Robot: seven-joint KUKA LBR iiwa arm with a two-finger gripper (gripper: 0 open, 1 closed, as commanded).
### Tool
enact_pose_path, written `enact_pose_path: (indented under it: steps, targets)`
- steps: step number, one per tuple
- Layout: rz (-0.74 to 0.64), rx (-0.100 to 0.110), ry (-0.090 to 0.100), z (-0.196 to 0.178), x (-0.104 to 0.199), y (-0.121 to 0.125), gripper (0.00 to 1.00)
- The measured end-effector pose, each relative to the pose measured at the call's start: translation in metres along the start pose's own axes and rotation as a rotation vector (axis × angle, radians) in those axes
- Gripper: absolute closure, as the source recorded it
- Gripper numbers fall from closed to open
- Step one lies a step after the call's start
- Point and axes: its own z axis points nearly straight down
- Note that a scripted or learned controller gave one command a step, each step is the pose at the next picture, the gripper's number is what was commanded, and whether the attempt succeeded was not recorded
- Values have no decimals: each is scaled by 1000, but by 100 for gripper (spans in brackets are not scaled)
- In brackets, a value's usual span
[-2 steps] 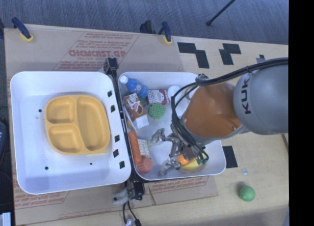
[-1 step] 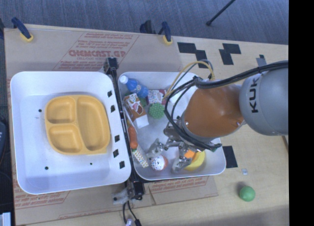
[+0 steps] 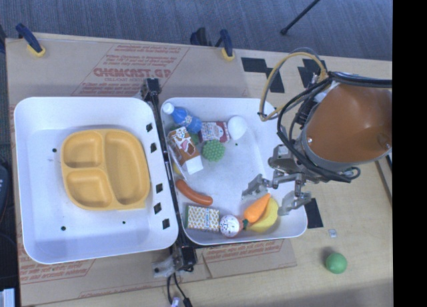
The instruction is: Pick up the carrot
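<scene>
In the right bin's [image 3: 200,109] near right corner: fingers over the carrot.

The carrot [image 3: 257,209] lies against a banana [image 3: 269,216], its long axis slanting from a leafy end near the small ball [image 3: 229,225] up toward the gripper [image 3: 275,191]. The fingers [image 3: 255,186] stand spread apart, holding nothing, one on each side of the carrot's thick end, which lies just below them.
</scene>
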Motion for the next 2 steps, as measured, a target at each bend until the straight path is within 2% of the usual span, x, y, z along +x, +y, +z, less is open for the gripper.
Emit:
enact_pose_path:
  steps: [1, 2]
  targets:
    - [-194, 2, -3, 105, -1, -15, 0]
    - [-6, 1, -2, 106, -38, 15, 0]
